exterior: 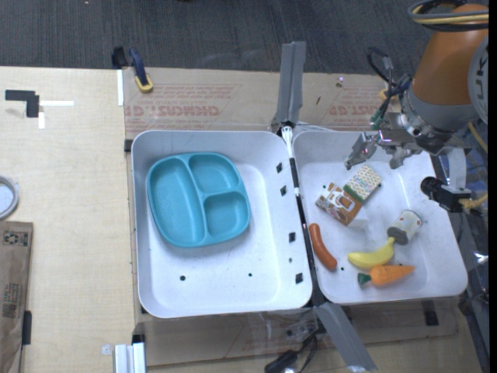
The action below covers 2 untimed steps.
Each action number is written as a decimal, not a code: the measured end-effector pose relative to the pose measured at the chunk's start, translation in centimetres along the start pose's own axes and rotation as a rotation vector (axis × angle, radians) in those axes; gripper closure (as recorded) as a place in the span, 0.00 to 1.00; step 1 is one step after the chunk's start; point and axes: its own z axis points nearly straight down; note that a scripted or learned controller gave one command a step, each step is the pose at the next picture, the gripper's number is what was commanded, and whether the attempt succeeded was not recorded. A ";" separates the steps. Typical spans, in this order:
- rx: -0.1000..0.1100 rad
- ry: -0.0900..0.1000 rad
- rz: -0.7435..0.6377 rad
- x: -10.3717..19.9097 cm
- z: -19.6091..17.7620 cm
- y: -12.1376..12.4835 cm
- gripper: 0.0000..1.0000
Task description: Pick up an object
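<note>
Camera view: jaws [378, 148] hang open, apparently empty, over the right bin [443, 286], just above a box [362, 183]. Nothing is lifted; banana [371, 255], carrot [386, 273] and sausage [322, 246] lie below. The grasp remains.

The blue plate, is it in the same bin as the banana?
No, the blue plate lies in the left bin, while the banana lies in the right bin.

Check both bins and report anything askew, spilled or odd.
Nothing stands out. The blue three-compartment plastic plate lies flat in the left white bin. The toy food in the right white bin lies loosely scattered, none damaged.
</note>
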 end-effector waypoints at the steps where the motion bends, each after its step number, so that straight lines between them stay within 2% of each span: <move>1: -0.008 0.000 0.018 0.9 9.5 -0.3 0.00; 2: -0.039 0.007 0.127 1.2 11.0 -1.5 0.00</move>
